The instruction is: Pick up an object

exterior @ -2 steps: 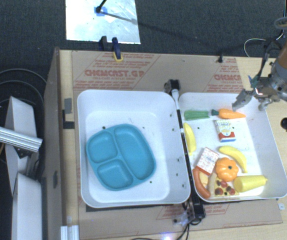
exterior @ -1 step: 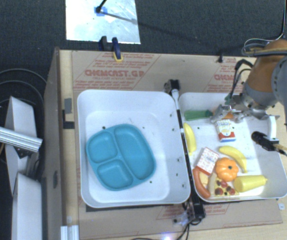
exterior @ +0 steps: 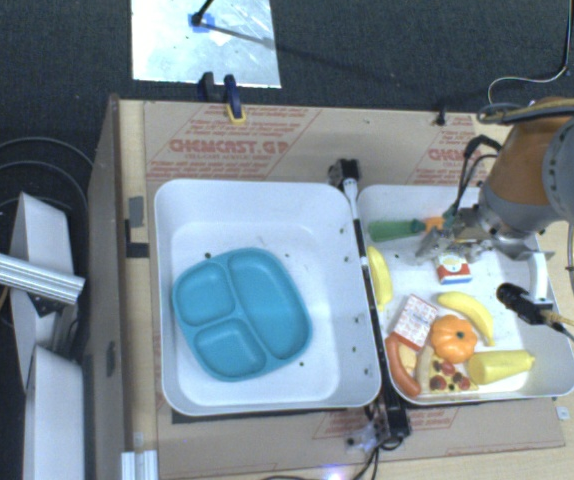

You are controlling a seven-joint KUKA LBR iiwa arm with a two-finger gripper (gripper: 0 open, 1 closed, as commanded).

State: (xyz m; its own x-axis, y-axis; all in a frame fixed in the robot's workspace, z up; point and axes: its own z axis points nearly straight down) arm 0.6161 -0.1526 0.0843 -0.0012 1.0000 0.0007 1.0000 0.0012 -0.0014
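Note:
The right bin [exterior: 557, 353] holds several toy foods. A green vegetable [exterior: 391, 229] lies at its far left, with a small orange piece [exterior: 433, 224] beside it. A small red and white item [exterior: 454, 267] sits just below the gripper [exterior: 455, 234], which hangs low over the far middle of this bin. A yellow banana [exterior: 468, 309], an orange pumpkin [exterior: 454, 337], a yellow block [exterior: 500, 365], a red and white card [exterior: 415, 318] and a pizza slice [exterior: 437, 376] crowd the near half. Another banana [exterior: 379, 273] lies along the left wall.
The left bin [exterior: 182, 213] holds a blue divided plate [exterior: 242, 311]. A black tool [exterior: 522, 304] with a white bracket juts in at the right bin's right wall. The arm's orange band [exterior: 527, 158] rises over the far right corner. Cables run along the bins' shared wall [exterior: 359, 238].

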